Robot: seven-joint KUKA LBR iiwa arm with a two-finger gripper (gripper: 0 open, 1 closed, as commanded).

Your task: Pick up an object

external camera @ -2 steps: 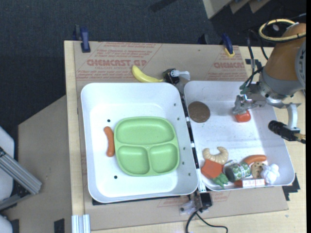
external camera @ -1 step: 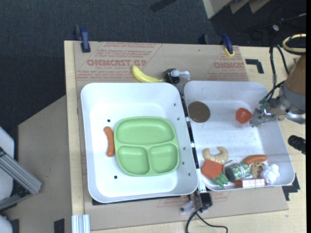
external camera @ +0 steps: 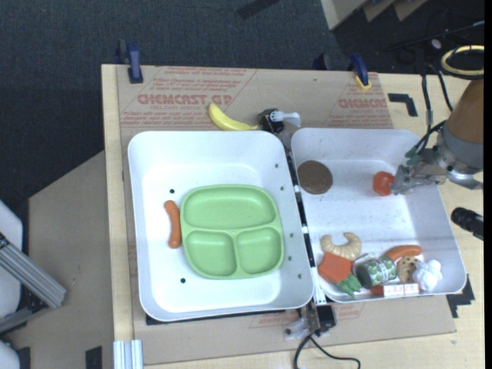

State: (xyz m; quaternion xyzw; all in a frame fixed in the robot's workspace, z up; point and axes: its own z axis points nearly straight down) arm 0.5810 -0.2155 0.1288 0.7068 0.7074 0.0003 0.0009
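The arm reaches into the right bin (external camera: 442,206) and the tool (external camera: 403,179) sits low, right beside a small red-orange piece (external camera: 383,183) near the bin's upper right. This looks like the approach-to-grasp step. Whether the tool is open or closed, I cannot tell. Next it needs to straddle that piece, close and lift cleanly. The piece is rounded, smooth-looking, tomato-like, lying alone, well apart from the toy-food pile (external camera: 377,267) in the bin's near corner.
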